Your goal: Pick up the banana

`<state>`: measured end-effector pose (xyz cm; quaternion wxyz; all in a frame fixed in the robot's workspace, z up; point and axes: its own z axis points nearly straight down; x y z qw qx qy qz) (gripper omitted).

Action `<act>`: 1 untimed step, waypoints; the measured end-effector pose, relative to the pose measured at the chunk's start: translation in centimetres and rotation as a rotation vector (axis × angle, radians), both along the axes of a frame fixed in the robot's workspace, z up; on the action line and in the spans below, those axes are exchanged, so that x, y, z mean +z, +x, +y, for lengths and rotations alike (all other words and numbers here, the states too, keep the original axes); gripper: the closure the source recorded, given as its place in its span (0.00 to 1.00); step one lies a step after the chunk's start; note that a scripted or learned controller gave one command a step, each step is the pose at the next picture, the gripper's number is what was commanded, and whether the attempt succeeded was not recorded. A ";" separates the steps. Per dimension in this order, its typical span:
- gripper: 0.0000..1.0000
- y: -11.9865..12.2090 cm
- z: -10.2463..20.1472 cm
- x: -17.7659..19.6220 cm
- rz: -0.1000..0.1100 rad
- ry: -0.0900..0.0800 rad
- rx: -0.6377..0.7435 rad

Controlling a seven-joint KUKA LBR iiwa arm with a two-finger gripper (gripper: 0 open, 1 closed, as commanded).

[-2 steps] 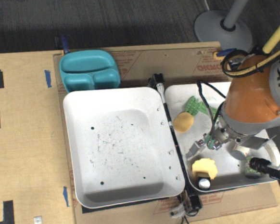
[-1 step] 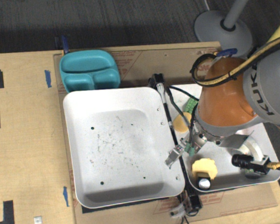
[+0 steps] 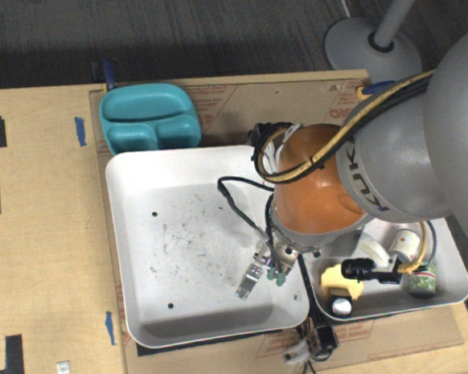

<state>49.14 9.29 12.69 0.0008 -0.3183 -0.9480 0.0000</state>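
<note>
A teal tray (image 3: 149, 118) sits on the bench beyond the top edge of the left bin (image 3: 147, 310), whose scuffed white floor bears nothing but marks. Low toward that bin's right wall, the gripper (image 3: 259, 274) hangs at the end of the grey arm (image 3: 413, 152), just above the floor, its two fingers slightly parted with bare plastic showing between them and nothing in their hold. That is the chief hazard here: the tool is poised in the wrong bin, and a close at this spot would catch only air or scrape the floor. The banana (image 3: 337, 281), a pale yellow shape with a darker tip, lies in the right bin (image 3: 460, 289) across the shared wall, near the gripper but to its right and a little lower in the view. The arm's orange band (image 3: 315, 188) and wrist bulk overhang much of that bin, so the fruit's full outline is partly masked and its exact lie is hard to judge. A black object (image 3: 371, 272) rests against or over its right end, with a white cup-like item (image 3: 405, 243) and a small green piece (image 3: 422, 285) crowded close by. Any reach over the wall risks clipping the rim, or closing on the black object rather than the fruit, or nudging the clutter and sending the banana sliding away.
</note>
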 end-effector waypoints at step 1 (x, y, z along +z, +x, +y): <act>0.00 -1.1 5.1 -4.0 -0.003 0.000 -0.041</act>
